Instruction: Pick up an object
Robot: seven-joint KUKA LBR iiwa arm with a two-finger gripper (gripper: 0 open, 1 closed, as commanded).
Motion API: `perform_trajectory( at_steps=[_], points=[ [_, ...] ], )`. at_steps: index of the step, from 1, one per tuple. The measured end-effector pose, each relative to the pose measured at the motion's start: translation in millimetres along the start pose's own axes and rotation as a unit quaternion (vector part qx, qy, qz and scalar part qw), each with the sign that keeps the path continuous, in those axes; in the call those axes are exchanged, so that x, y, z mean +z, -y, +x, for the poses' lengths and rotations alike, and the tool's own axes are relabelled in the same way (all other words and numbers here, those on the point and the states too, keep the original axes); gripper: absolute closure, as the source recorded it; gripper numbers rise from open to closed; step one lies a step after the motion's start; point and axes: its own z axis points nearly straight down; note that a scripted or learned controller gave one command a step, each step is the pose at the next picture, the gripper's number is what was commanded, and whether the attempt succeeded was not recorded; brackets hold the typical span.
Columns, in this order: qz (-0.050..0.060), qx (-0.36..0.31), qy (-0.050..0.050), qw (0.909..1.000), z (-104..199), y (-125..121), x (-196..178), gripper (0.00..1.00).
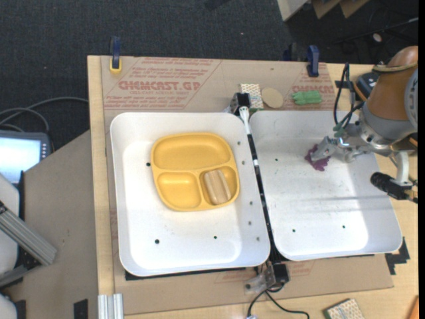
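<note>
Inside the right bin (332, 231), the gripper (327, 150) touches a small crumpled purple object (317, 159); its grip unclear.

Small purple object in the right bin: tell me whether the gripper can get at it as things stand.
Probably yes. The small purple object lies on open floor of the right white bin, with the gripper right beside it.

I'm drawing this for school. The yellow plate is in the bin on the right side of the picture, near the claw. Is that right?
Not quite. The camera view shows the yellow plate in the left bin. The claw is over the right bin, by a small purple thing.
</note>
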Motion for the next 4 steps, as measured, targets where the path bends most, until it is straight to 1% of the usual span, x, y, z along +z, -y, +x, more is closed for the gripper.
perform_trajectory(
  at_steps=[1, 2, 3, 4],
  points=[
    [-0.004, -0.003, -0.001, 1.0, 5.4, -3.9, -11.3, 1.0],
    [-0.003, -0.003, -0.001, 1.0, 5.5, -3.6, -10.4, 0.0],
    [-0.004, -0.006, 0.0, 1.0, 46.8, -46.2, 0.6, 0.0],
    [0.0, -0.001, -0.001, 1.0, -1.9, -2.5, 0.5, 0.0]
  ],
)
